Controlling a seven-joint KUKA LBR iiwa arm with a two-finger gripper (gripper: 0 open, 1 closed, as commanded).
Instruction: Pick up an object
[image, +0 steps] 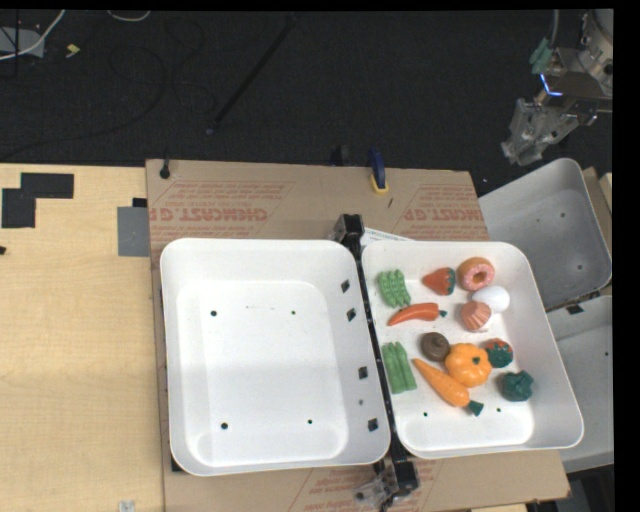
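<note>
Up at the far right, the end effector (537, 128) hangs above the dark floor, well apart from the shallow white plastic bin (545, 425) of toy food; its grip state cannot be told.

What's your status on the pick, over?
Pincer high, beyond the right bin, nothing seen in it. Toy foods, including orange pumpkin, lying in that bin. Path looks clear.
</note>
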